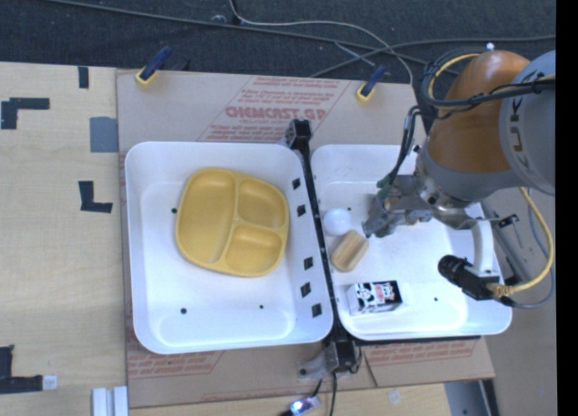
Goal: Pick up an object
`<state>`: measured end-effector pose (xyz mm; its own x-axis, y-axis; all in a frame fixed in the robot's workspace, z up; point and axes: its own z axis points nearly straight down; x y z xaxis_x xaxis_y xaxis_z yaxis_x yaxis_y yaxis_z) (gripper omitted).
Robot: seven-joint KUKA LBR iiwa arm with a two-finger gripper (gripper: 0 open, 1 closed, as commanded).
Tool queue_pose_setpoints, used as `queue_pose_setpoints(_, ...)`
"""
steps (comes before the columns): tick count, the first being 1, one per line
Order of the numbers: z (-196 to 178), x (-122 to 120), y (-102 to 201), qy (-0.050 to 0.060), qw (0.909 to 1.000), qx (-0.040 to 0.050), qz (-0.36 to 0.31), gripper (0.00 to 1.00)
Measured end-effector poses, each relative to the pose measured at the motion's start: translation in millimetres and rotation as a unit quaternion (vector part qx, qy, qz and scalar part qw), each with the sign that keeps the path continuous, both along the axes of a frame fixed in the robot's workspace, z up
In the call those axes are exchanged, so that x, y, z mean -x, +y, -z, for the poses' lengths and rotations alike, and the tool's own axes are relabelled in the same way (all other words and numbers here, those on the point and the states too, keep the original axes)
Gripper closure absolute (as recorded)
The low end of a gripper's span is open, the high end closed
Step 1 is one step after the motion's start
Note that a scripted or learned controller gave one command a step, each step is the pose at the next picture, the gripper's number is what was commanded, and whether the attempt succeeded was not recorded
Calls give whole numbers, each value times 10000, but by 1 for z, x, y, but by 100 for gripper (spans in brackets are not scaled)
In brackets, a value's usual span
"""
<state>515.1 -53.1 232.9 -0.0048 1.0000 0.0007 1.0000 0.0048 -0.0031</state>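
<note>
Camera view bins: 2, white
left bin (pixel 144 252): 1 yellow divided plate (pixel 232 221)
right bin (pixel 433 315): 1 white ball (pixel 337 220), 1 tan block (pixel 349 251), 1 small carton (pixel 375 297)
end effector (pixel 379 223): over right bin, grip state can't tell

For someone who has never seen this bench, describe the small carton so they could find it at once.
Start at the right white bin, where the gripper reaches in. The small carton lies by its near edge, below the tan block and white ball. It alone is boxy, white with black patches.
</note>
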Motion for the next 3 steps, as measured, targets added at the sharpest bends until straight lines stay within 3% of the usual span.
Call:
queue_pose_setpoints(1,-2,15,47,-6,10000,1,-3,100)
queue_pose_setpoints(3,15,19,137,5,10000,3,-5,100)
